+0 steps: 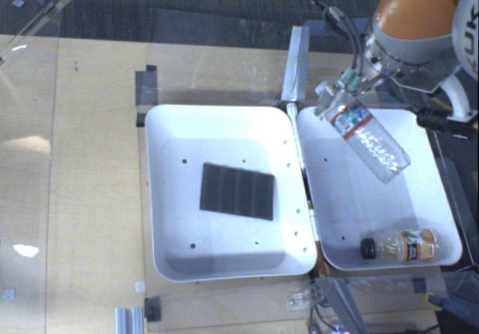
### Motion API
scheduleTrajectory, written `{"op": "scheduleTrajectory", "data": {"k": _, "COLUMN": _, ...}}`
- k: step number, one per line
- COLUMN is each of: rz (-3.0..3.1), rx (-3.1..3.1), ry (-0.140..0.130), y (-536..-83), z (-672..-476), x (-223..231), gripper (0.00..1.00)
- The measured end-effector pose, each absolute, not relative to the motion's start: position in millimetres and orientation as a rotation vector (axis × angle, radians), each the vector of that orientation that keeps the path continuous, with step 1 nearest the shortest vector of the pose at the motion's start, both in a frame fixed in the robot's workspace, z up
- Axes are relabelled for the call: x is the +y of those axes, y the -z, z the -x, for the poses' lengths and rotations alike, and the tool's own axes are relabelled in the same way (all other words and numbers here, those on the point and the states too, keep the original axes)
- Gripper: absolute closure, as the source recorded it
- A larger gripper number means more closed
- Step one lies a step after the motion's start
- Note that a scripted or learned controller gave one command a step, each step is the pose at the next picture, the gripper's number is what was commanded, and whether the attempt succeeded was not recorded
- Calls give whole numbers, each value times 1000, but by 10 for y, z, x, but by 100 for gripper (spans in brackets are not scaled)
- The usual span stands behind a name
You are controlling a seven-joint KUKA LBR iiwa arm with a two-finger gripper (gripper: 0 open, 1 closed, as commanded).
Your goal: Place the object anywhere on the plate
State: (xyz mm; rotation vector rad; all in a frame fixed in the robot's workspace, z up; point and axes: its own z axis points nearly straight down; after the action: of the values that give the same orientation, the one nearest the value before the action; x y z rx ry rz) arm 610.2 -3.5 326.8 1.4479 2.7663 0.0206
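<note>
A dark grey ridged plate [236, 192] lies flat in the middle of the left bin [168, 130]. My gripper [338, 95] hangs over the far left corner of the right bin [441, 198], shut on the upper end of a clear plastic bottle [372, 144] with a red and white label. The bottle slants down and to the right from the fingers, over the right bin's back half. It is well to the right of the plate, past the wall between the bins.
A small bottle [400, 246] with a black cap and a yellow label lies on its side at the right bin's front right. A grey upright post [295, 63] stands behind the gap between the bins. Cables run at the right edge.
</note>
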Motion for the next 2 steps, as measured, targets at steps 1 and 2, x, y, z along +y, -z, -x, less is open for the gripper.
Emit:
{"op": "scheduleTrajectory", "data": {"k": 1, "rz": -1448, "rx": 2766, "ry": -20, "y": -3268, "z": -6102, "x": -36, "gripper": 0}}
{"op": "scheduleTrajectory", "data": {"k": 2, "rz": -1266, "rx": 2866, "ry": -9, "y": -3780, "z": -6386, "x": 599, "gripper": 0}}
